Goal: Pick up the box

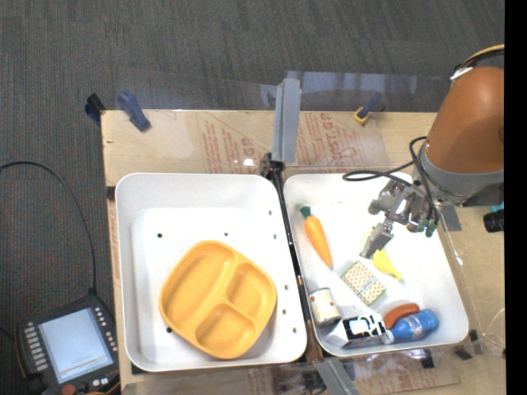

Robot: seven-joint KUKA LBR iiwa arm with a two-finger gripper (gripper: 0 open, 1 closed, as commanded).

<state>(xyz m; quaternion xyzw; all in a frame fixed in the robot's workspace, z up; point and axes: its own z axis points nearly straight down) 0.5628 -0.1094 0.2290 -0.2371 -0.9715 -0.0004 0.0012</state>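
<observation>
Reading from the far left of the fingers, the yellow divided plate (217,299) lies alone in the left bin (132,220), well apart from the gripper and no part of this job. Across the divider, in the right bin (449,257), the toy carrot (317,237) lies to the left of the fingers, near but not touching. Below and left of them stands a small can (324,305), and beside it, along the bin's near wall, a black-and-white object (362,328), a blue bottle (414,326) and a reddish sausage-like piece (401,312) crowd together.

The box (363,282), small and patterned with a dotted top, lies flat just below the fingertips and a touch to their left, apart from them. A yellow banana-like piece (385,264) lies just beside the box's upper right edge, right under the fingers.

The gripper (379,241) hangs above the bin floor with its fingers pointing down and left; nothing sits between them, and whether they are spread or closed I cannot tell at this size.

I judge this the approach step: the box is not yet gripped. The next move calls for shifting down and slightly left to centre over the box, turning to match its slanted sides, then descending without snagging the yellow piece.
</observation>
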